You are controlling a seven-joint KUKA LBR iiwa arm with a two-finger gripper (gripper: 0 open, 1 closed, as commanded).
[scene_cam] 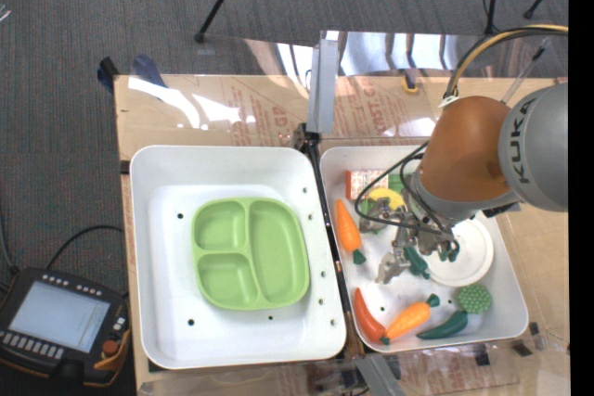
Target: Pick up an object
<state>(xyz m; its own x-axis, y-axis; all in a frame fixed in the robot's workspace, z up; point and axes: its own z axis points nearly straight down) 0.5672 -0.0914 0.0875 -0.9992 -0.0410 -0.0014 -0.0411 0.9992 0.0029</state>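
The right bin (513,315) holds several toy foods. An orange carrot (346,226) lies along its left wall. At the front are a red-orange pepper (368,316), a second carrot (409,319), a dark green vegetable (445,326) and a green textured ball (474,298). My gripper (405,259) hangs low over the bin's middle, just left of a white plate (469,262). A small dark green piece (417,263) sits right at the gripper's tip; whether it is held is unclear. The arm's orange band hides what is behind it.
A yellow item (383,198) and a red box (361,180) lie at the right bin's back left. In the left bin (158,199) rests a green divided tray (251,252). A pendant screen (56,317) sits off the bench at lower left.
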